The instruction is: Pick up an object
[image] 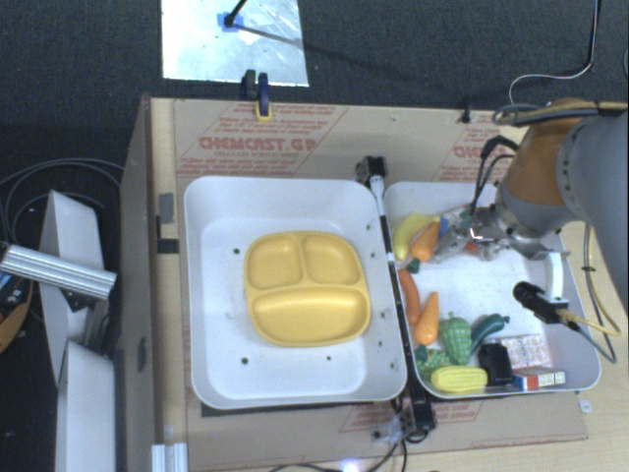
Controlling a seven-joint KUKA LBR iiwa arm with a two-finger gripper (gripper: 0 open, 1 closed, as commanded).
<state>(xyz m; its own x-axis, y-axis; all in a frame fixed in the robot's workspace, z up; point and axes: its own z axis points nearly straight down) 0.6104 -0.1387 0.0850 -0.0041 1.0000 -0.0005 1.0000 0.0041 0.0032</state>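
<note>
The gripper is low in the right bin, beside the smooth yellow banana; its state cannot be determined. The approach step appears under way. The next move likely requires centring over one rounded plastic item. The left bin holds a moulded yellow plate.

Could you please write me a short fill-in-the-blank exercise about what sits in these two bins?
1. The yellow divided plate lies in the ____ bin.
2. The plate has ____ compartments.
3. The toy corn lies at the near edge of the ____ bin.
4. The gripper is over the ____ bin.

Missing words: left; three; right; right
</note>
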